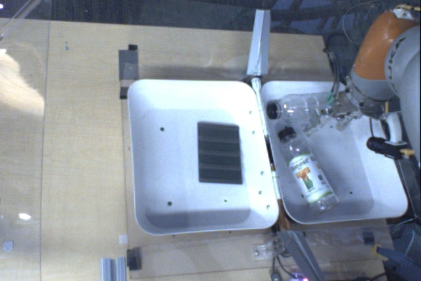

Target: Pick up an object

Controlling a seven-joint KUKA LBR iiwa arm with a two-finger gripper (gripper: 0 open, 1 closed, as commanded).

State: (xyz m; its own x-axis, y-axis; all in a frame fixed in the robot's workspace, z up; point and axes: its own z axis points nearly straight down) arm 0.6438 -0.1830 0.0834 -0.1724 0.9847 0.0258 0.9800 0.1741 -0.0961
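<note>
Two clear plastic bottles lie in the right bin (388,197). The labelled bottle (309,178), with a green and orange label and a black cap toward the upper left, lies on its side down the bin's left half, slanting toward the near wall. The unlabelled bottle (299,108), also black-capped, lies on its side across the bin's far left corner, its cap near the divider. The two stand apart, cap ends nearest each other.

The gripper (339,110) hangs low over the far part of the right bin, at or just beside the base end of the unlabelled bottle. The metal parts at its tip overlap the clear plastic, so whether the fingers are spread or closed, and whether they touch the bottle, cannot be told. Above it sit the grey wrist and orange band (381,52).

The step in hand appears to be the approach or the grasp attempt on the unlabelled bottle. The next move probably calls for the fingers to straddle the bottle's round body squarely; it may roll or slip aside.

The left bin (151,161) holds a dark ribbed rectangular pad (220,152) lying flat at its centre.
</note>
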